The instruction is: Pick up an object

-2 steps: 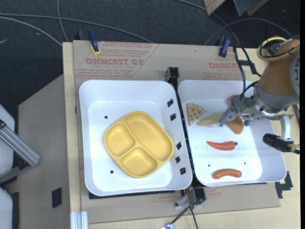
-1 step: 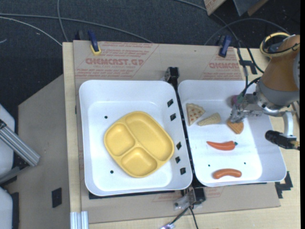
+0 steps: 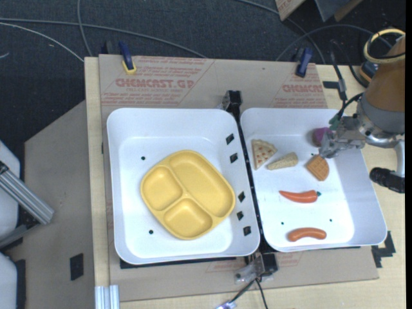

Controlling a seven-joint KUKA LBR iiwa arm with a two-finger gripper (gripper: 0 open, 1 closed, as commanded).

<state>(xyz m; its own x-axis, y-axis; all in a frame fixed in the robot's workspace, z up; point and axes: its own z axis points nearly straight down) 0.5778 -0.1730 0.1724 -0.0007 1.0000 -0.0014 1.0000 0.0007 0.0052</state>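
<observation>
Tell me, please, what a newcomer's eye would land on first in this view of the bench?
Most likely the yellow divided tray, lying alone in the left bin. Next, the food pieces scattered in the right bin: a red chili pepper, a sausage and a waffle wedge. The gripper hangs at that bin's upper right, above a brown cookie.

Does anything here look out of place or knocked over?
Nothing stands out. The yellow tray lies flat in the left bin; the toy foods, like the chili and sausage, lie apart in the right bin.
</observation>
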